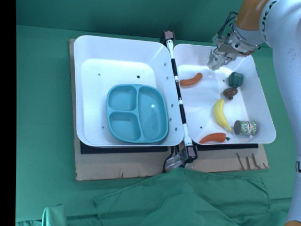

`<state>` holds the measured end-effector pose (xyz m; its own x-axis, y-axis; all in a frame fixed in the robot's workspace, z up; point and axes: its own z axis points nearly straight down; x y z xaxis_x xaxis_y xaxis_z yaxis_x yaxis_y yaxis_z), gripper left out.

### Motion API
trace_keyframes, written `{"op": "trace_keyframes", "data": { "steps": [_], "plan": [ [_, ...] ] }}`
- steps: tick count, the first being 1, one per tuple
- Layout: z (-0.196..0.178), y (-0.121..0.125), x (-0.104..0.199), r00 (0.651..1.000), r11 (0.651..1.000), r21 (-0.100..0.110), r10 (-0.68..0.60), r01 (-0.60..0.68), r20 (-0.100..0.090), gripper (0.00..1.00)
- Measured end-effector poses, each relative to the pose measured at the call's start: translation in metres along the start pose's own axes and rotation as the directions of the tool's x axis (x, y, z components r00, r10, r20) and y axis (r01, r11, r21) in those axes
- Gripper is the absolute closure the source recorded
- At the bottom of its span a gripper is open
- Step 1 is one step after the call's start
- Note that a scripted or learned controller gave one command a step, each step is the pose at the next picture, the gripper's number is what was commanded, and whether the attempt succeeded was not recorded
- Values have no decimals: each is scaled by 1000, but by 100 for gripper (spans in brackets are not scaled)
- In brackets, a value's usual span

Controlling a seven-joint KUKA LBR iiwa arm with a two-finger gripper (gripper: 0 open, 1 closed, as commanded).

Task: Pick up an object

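The right bin (pixel 203 108) holds several items. An orange-red sausage (pixel 190 79) lies near its upper left. A green pepper (pixel 235 78) and a small brown piece (pixel 230 92) sit toward the right wall. A yellow banana (pixel 221 114) lies in the middle, with a labelled can (pixel 245 127) on its side at the lower right. A red chili (pixel 214 138) rests along the front wall. My gripper (pixel 215 63) hangs over the bin's back part, up and to the right of the sausage and left of the green pepper. I see nothing in it.
The left bin (pixel 94 79) bears a teal divided plate (pixel 137 113). A black-and-white striped bar (pixel 178 91) runs between the bins. Both bins rest on brown cardboard (pixel 94 171), and green cloth covers the bench around it.
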<state>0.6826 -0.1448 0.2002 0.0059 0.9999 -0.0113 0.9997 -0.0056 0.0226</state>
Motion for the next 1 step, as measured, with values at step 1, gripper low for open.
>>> {"op": "trace_keyframes", "data": {
  "steps": [1],
  "plan": [
    [-97, 20, -21, 1000, 1000, 17, -2, 2, -8, 100]
  ]
}}
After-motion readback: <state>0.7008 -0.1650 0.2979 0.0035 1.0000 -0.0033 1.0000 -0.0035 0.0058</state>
